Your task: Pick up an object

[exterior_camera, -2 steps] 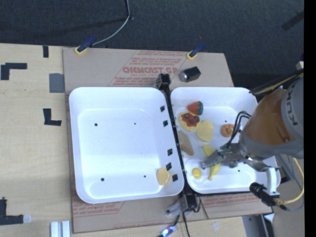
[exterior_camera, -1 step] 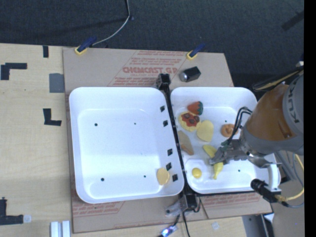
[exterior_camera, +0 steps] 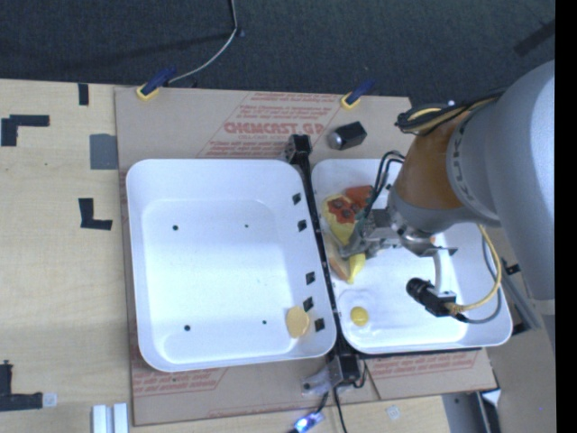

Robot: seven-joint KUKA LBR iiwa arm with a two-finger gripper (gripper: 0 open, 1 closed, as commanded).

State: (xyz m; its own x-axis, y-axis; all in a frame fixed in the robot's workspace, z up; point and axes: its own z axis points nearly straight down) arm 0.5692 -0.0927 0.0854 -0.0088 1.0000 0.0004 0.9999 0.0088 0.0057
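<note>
Camera view puts the two-finger gripper point(exterior_camera: 359, 242) low in the right-hand shallow white bin point(exterior_camera: 478, 332), down among a heap of yellow, orange and red toy pieces point(exterior_camera: 343, 219) crowded against the dividing wall; whether it has closed on anything I cannot tell. Such a steep reach suits grabbing from that pile. A small round yellow object point(exterior_camera: 360, 315) lies apart nearer the front. Beyond the wall, the left-hand shallow white bin point(exterior_camera: 180, 269) holds a pale tan disc point(exterior_camera: 297, 321) in its near corner.

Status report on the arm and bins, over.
Gripper down in right bin, over cluttered pile. Grasp unconfirmed. Small yellow piece loose nearby; tan piece in left bin.
</note>
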